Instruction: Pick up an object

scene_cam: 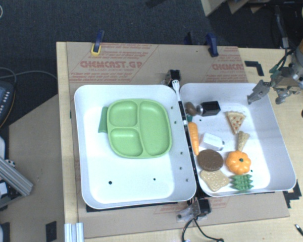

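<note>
Green, the divided plate (139,128) sits alone in the left bin (91,150). The right bin (278,150) holds a carrot (193,137), pizza slice (236,120), and small pumpkin (238,162). The gripper (270,92) hangs over its far right corner, fingers spread, holding nothing.

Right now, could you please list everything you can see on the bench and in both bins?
Left bin: one, white, left side of bench.
Right bin: one, white, right side.
Divided plate: one, green, in left bin.
Carrot: one, orange, right bin's left edge.
Black block: one, right bin, top.
Pizza slice: one, tan, right bin.
Cookie: one, brown, round, right bin.
Cracker: one, beige, below the cookie.
Pumpkin: one, orange, right bin.
Green leafy toy: one, below the pumpkin.
Clamps: two, at bench's far edge.
Gripper: one, grey, over the right bin's top right corner, holding nothing.
</note>
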Controlling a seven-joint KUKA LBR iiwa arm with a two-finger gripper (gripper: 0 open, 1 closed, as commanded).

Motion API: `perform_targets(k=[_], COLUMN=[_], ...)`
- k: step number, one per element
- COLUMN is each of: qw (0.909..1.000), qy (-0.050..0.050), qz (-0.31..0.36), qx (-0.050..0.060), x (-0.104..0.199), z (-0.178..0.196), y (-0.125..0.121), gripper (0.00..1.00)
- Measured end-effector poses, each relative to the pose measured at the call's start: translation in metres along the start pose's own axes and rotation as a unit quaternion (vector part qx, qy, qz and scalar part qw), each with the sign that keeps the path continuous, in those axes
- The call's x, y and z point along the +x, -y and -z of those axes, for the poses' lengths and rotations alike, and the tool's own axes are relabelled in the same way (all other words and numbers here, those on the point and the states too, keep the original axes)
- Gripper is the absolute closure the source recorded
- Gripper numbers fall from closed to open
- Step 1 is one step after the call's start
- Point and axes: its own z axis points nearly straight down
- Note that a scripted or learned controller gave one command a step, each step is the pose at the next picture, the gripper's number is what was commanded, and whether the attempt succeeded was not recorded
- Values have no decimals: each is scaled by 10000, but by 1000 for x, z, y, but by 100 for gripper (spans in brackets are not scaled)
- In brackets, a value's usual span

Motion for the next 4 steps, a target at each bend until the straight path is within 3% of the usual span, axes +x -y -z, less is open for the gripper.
perform_targets(k=[1,4], qw=[10000,10000], qy=[18,12], qz=[18,28], qx=[-73,-52], x=[1,11], z=[9,-135], y=[-3,-15], gripper=[0,0])
